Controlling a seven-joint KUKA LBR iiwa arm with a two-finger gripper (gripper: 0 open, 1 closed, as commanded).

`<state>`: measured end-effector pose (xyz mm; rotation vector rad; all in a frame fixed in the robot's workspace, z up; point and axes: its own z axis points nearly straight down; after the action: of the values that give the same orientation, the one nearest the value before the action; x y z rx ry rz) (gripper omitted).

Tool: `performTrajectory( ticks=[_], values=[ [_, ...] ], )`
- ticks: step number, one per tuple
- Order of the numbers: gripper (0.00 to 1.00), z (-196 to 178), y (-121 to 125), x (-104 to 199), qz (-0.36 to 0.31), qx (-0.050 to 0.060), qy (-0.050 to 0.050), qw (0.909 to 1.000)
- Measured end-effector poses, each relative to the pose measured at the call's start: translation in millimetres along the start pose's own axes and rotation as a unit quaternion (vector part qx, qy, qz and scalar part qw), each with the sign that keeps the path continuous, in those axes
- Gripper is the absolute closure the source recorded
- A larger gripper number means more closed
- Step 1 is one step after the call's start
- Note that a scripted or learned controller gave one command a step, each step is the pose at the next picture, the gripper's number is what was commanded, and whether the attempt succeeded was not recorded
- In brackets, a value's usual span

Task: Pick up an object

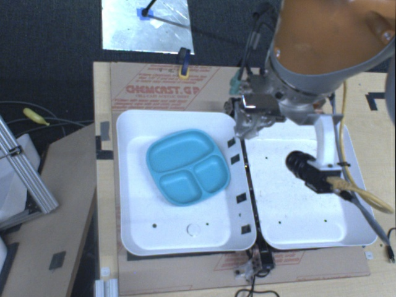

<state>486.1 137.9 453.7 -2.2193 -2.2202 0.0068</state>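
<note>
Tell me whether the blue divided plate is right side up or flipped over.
Right side up: the blue plate lies flat in the left bin, its three compartments facing upward.

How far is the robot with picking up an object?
Nothing looks picked up yet. The blue tray lies flat in the left bin. The hand is over the divide between the bins, near the back edge, apart from the tray. The approach, the grasp and the lift are all left.

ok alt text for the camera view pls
A blue three-compartment plate lies in the left white bin. The grey and orange arm reaches over the right bin, its gripper near the bins' shared edge.
</note>
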Motion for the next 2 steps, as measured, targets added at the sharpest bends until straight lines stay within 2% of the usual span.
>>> performTrajectory(
  ticks=[1,2],
  values=[
    [1.0,-19.2,0.5,17.7,-0.001,-0.004,0.001,1.0],
    [1.0,-30.1,1.0,17.2,-0.003,-0.005,0.002,1.0]
  ],
)
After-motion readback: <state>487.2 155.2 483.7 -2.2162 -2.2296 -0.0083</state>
